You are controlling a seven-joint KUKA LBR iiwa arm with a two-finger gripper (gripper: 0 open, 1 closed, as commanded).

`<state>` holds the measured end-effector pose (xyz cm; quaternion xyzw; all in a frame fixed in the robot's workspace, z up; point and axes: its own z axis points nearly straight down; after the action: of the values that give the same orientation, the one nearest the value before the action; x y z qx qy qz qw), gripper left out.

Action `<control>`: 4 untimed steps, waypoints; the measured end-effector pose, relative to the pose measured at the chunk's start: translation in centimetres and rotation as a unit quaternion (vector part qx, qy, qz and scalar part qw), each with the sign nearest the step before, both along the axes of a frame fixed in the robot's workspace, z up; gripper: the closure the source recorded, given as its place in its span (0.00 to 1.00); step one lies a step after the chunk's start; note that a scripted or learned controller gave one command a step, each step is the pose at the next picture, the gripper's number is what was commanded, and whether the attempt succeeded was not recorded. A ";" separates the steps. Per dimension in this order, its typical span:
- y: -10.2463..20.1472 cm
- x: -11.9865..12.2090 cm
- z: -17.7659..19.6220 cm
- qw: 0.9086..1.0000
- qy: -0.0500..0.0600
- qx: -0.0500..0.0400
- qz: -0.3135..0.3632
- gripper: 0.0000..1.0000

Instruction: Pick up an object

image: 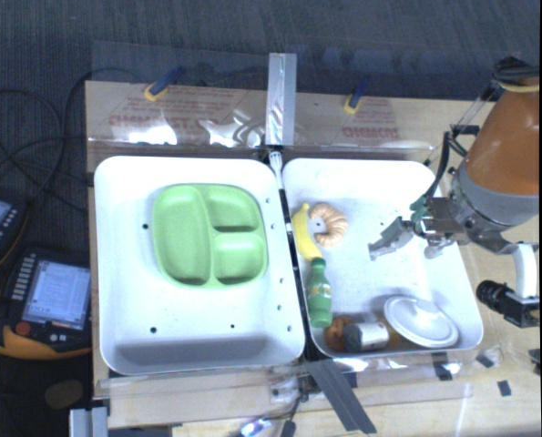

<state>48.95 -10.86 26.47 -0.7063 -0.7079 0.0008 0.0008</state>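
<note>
The gripper [391, 238] hangs over the right bin [380, 176], its fingers spread with nothing between them. The nearest thing, a doughnut [328, 223], lies just to its left (the banana [300, 232] and green bottle [319, 291] run lengthwise along the divider). The left bin [125, 271] holds a green tray [209, 233].

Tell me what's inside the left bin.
The left bin holds one green tray with three compartments, lying flat. Whatever is beneath the tray is covered.
</note>
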 end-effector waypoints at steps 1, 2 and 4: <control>-0.1 0.6 4.6 0.999 0.000 0.000 -0.044 0.00; 5.8 2.6 -7.7 0.986 0.002 -0.001 -0.169 0.00; -2.1 4.0 -17.5 0.995 -0.004 -0.001 -0.099 0.00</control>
<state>52.97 -12.98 9.00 -0.7726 -0.6349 -0.0021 -0.0026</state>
